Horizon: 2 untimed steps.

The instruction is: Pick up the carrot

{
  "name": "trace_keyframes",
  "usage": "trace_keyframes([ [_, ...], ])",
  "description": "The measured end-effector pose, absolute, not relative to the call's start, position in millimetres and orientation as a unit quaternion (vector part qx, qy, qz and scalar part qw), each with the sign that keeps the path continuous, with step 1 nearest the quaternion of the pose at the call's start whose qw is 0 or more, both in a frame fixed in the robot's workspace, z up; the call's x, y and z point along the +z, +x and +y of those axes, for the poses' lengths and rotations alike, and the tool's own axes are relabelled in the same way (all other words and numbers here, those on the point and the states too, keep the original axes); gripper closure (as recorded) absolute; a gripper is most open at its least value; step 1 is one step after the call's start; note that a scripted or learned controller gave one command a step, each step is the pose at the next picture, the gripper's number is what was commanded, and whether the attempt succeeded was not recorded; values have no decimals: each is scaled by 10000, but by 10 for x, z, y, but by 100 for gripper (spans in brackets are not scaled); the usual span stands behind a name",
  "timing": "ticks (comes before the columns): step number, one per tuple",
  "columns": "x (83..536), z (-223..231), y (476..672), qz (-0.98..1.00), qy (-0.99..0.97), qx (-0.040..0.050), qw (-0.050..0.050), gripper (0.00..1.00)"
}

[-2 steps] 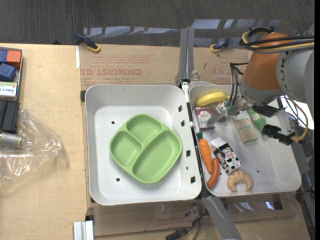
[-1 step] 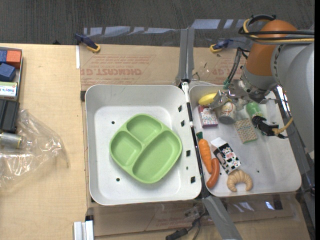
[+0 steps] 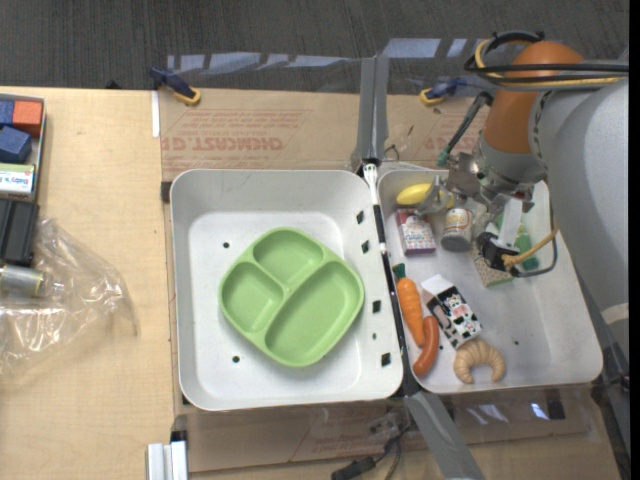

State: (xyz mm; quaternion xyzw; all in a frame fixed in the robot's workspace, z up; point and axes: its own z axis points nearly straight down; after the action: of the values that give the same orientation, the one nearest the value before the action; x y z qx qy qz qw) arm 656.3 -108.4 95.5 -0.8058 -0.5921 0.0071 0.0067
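Gripper (image 3: 462, 200), state unclear, hovers well apart from the carrot (image 3: 410, 306) nearer the camera.

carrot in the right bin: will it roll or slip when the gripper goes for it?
The carrot tapers and looks smooth and rigid, so it could slip from a pinch near the thin end. It lies flat along the bin wall, touching the sausage, so it probably won't roll far, but finger room on the wall side looks tight.
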Motion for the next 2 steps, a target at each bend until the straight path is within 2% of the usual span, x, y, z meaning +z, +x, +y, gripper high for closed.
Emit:
trace_keyframes([
  [1, 955, -1073, 6536, -4995, -8662, 77, 119, 0],
  [2, 955, -950, 6503, -4157, -9094, 110, 85, 0],
])
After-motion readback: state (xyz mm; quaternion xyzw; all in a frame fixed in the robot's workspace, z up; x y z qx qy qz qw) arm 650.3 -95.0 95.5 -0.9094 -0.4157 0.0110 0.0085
